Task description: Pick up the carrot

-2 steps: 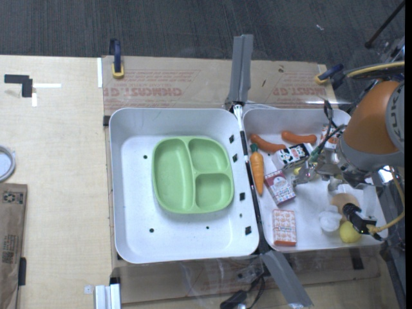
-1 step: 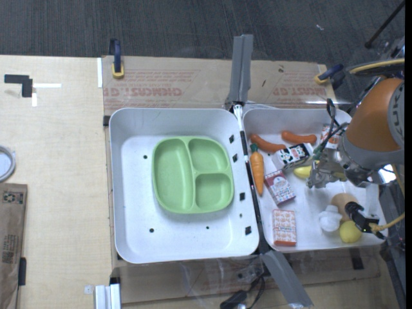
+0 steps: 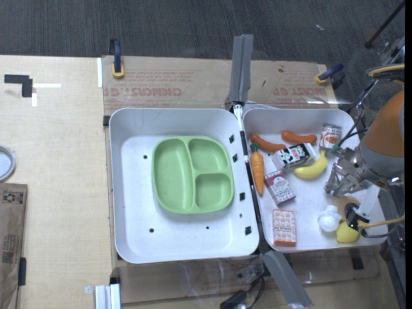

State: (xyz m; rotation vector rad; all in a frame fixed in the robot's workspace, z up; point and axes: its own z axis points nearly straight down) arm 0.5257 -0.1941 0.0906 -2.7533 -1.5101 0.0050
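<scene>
Two shallow white bins sit side by side on the bench: the left bin (image 3: pixel 129 192) carries one green divided plate (image 3: pixel 192 174) with three compartments, and the right bin (image 3: pixel 309 234) carries all the small goods. Counted there: one carrot (image 3: pixel 257 171), lying lengthwise just inside the right bin's left wall, its green-stemmed end toward the far side; two sausages (image 3: pixel 269 143), the second sausage (image 3: pixel 299 136) further right, both near the far wall; one banana (image 3: pixel 311 168); one can (image 3: pixel 330 136) in the far right corner; one dark printed packet (image 3: pixel 295 154) touching the banana; two small red-and-white cartons, the first carton (image 3: pixel 279 188) just beside the carrot, the other carton (image 3: pixel 284 228) near the front wall; one white ball (image 3: pixel 328 222); one yellow lemon-like fruit (image 3: pixel 346 233). The arm comes in from the right, its orange band at the frame's edge, with the gripper (image 3: pixel 341 180) low over the right side of the right bin, well apart from the carrot; whether its fingers stand wide or narrow cannot be told. The bench is pale wood with a cardboard sheet (image 3: pixel 167 82) clamped behind the bins, and dark carpet (image 3: pixel 161 11) lies beyond.
</scene>
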